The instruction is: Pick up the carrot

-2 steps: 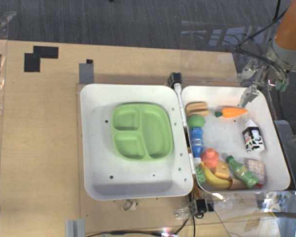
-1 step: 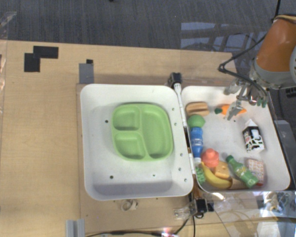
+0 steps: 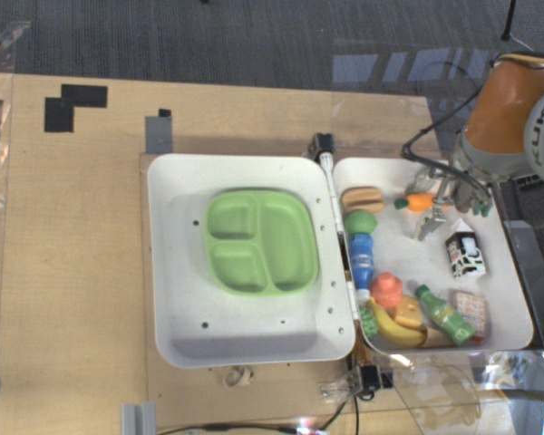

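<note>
Here the gripper [image 3: 432,208] hangs low in the right bin [image 3: 517,279] with the orange carrot [image 3: 417,202] pinched between its fingers, near the bin's far edge, right of the bun [image 3: 362,197] and above the carton [image 3: 465,253].

Two bins [image 3: 163,243] – one tray [image 3: 258,241], carrot [image 3: 417,202], banana [image 3: 394,326].

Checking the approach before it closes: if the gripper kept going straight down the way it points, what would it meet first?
Probably the carrot, beside the gripper; otherwise the bin floor. Depth is unclear.
</note>
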Tool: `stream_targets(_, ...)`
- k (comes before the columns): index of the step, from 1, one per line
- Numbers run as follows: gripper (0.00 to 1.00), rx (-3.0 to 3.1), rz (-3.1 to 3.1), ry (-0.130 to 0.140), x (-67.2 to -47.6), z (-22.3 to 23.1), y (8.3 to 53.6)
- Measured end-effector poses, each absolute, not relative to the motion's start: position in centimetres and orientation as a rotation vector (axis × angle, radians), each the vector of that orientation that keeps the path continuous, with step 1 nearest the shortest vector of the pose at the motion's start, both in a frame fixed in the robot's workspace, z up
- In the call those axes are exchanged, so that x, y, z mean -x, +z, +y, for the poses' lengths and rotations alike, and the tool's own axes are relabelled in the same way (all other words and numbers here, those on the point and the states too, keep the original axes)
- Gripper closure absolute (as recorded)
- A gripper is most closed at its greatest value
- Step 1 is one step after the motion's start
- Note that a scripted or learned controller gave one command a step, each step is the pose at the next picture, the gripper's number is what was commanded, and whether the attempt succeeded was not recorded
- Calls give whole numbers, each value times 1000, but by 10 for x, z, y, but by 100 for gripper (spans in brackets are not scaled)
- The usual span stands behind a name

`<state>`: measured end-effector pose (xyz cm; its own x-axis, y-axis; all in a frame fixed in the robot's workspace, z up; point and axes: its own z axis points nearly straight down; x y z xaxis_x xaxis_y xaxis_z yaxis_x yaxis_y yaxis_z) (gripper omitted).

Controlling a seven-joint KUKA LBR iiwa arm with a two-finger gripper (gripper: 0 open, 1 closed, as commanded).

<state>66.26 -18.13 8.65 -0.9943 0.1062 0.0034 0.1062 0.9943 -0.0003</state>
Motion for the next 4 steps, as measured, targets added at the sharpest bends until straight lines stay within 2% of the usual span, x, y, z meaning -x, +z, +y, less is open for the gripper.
stream_targets(1, 0, 815, -3044, -2, -650, -186, 88)
stream_targets(2, 0, 1333, -2853, -4, -651, -165, 87)
stream_targets(3, 0, 1912, -2504, -5, -642, -188, 88)
stream_targets(4, 100, 1901, -2517, -3, -643, -187, 100)
